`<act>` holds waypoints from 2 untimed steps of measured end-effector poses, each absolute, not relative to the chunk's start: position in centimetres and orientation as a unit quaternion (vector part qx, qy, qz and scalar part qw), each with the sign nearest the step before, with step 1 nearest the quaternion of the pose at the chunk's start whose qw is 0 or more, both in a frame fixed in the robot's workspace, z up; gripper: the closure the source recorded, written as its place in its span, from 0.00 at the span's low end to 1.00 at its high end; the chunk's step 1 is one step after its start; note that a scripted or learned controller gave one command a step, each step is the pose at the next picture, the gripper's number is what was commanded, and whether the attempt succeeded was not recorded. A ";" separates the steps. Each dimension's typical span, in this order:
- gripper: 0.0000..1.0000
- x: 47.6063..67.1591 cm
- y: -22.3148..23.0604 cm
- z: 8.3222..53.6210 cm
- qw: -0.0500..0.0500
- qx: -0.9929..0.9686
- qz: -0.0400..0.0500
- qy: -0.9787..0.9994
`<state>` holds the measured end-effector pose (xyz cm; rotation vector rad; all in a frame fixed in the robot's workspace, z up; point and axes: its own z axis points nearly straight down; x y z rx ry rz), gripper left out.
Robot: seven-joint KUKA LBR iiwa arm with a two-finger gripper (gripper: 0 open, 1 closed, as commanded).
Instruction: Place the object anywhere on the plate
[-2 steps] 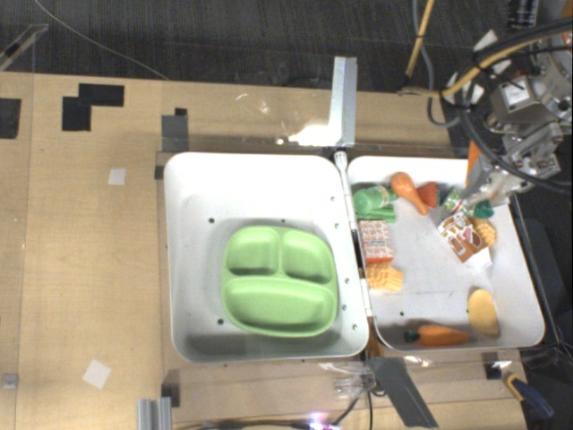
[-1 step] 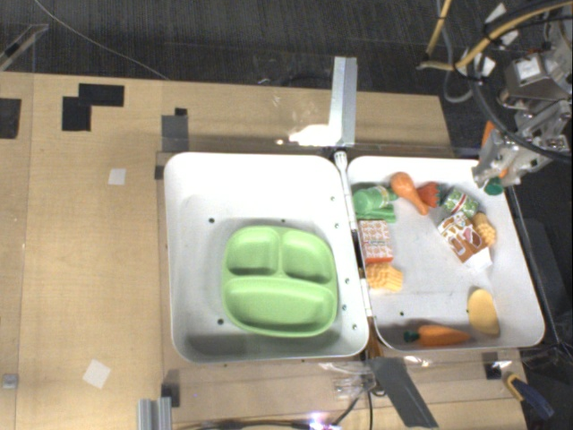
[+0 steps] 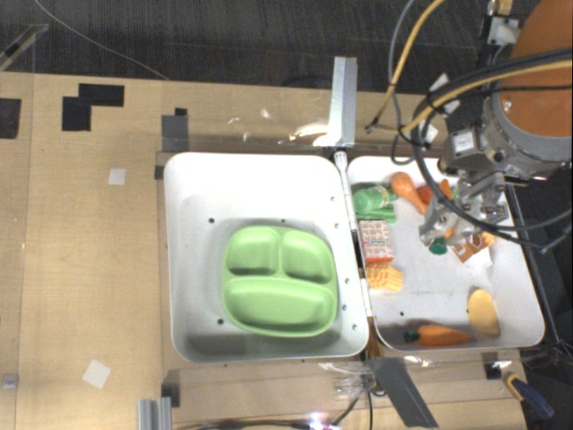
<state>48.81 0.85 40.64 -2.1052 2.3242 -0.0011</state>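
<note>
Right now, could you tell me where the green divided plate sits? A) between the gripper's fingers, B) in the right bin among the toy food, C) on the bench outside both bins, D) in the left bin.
D: the green plate lies flat in the left bin, while the gripper hovers over the right bin.

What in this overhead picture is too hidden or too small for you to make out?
- Gripper, camera view: its own metal parts and cables mask the fingers' state.
- Small dark green piece below it: too small to identify; contact unclear.
- Orange and white item: partly under the gripper.
- Printed red and white packet: label too small to read.
</note>
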 end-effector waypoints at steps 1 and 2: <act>1.00 48.8 -2.1 48.8 0.005 -0.552 -0.003 0.834; 0.00 48.8 -2.1 48.7 0.005 -0.551 -0.002 0.834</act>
